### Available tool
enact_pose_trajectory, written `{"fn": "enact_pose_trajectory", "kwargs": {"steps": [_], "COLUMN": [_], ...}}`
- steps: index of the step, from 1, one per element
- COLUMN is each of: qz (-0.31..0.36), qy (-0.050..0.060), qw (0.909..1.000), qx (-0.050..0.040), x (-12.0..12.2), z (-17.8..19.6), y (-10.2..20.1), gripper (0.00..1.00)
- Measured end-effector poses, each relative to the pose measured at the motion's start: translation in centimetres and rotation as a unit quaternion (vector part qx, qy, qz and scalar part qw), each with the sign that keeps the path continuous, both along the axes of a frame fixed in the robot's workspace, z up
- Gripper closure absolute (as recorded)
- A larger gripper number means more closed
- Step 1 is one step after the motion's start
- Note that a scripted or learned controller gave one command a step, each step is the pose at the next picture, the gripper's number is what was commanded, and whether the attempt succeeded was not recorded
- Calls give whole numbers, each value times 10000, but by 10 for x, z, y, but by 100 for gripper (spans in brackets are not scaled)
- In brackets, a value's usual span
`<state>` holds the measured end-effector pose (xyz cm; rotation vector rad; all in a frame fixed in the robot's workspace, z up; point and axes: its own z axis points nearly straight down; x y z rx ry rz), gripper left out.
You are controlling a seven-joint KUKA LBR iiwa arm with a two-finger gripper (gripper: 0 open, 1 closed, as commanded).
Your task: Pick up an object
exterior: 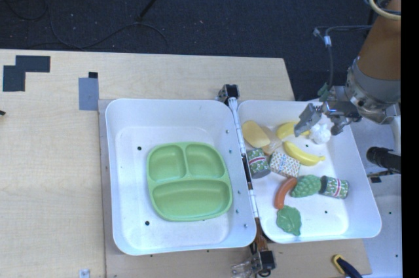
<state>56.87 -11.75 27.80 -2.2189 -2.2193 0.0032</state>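
- The gripper (322, 121) hangs over the right bin (366, 205), fingers spread around a white object (321, 133).
- A green tray (189, 180) lies in the left bin (118, 159).

Two bins sit side by side on the bench (52, 165). The left bin (124, 133) holds a divided tray (190, 180). The right bin (360, 205) holds a heap: banana (302, 153) at the back, can (258, 163) by the left wall, carrot (285, 191) and broccoli (289, 220) nearer the front.

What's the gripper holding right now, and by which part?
Cannot tell. The gripper sits over a white object by the bananas, but no grasp is visible.
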Motion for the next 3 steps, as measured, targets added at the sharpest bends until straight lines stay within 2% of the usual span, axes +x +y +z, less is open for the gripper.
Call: {"fn": "enact_pose_trajectory", "kwargs": {"steps": [1,2,3], "qz": [-10,7,5], "qy": [10,-49,-15], "qw": [10000,10000,10000], "qx": [3,4,-1], "x": [2,57,75], "z": [-120,-185,-190], "y": [-34,0,36], "gripper": [0,0,0]}}
